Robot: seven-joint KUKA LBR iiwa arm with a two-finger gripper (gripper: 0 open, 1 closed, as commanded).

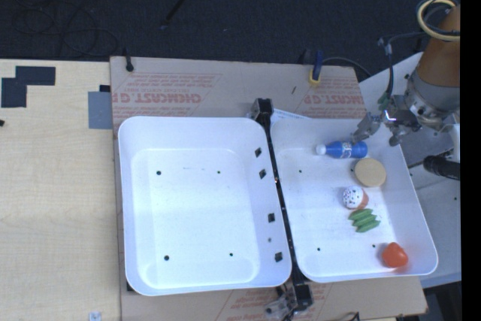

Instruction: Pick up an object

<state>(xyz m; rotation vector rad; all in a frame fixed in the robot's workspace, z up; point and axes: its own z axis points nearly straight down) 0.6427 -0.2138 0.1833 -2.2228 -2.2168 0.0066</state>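
The gripper (381, 127) is seen at two o'clock of the right bin (421, 225) — fingers spread, nothing held — just beside the blue bottle (344, 150).

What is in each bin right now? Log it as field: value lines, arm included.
left bin: bare white floor in this view
right bin: five items, all toward its right side
blue bottle: lying on its side, near the far edge
tan disc: flat, just right of the bottle
spotted white ball: below the disc
green item: below the ball
orange-red item: near right corner
gripper: over the far right rim, nothing visibly held
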